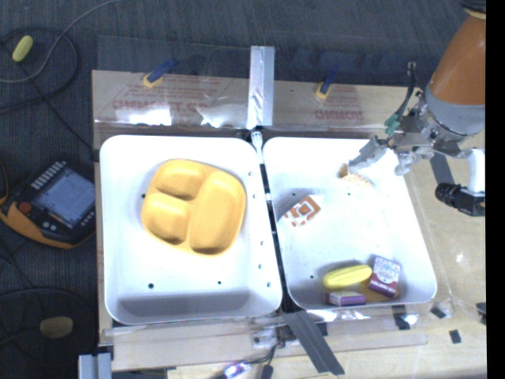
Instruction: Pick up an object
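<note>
My gripper (385, 160) hangs over the back right of the right bin (410, 212), its two fingers spread open with nothing between them. Just below its left fingertip, a small orange and white piece (356, 177) lies on the bin floor. Near the bin's left wall sits an orange and white patterned block (302, 211). At the front of this bin are a yellow oblong toy (347, 275), a purple box (385, 275) and a small pink block (346, 298). A large yellow lobed object (193, 205) fills the middle of the left bin (126, 275).
A metal divider strip (261, 85) stands behind the seam between the bins. A teach pendant (55, 204) lies on the floor at the left. Two clips (160, 72) hold plastic sheeting at the bench's back edge.
</note>
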`<state>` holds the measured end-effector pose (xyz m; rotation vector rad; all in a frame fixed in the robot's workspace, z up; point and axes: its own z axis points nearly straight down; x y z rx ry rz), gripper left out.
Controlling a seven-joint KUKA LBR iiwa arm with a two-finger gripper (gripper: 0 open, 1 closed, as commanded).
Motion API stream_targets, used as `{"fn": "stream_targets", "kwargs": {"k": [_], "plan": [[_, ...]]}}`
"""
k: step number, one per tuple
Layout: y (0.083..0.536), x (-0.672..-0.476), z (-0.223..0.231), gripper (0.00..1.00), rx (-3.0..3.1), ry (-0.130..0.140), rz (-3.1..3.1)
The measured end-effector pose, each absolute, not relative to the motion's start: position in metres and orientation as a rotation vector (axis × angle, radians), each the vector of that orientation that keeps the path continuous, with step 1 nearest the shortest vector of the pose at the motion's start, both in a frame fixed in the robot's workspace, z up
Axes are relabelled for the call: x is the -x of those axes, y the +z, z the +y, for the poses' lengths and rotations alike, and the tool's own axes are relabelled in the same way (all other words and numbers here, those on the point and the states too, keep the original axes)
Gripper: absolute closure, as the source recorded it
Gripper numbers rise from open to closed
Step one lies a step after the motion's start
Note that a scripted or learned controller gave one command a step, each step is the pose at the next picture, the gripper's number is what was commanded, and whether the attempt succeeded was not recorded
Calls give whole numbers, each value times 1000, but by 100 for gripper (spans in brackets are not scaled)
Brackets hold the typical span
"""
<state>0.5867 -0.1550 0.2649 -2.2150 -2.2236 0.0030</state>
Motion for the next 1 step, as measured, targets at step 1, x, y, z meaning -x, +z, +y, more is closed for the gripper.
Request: {"fn": "stream_targets", "kwargs": {"k": [1], "plan": [[153, -578, -118, 0, 2120, 4, -2313]]}}
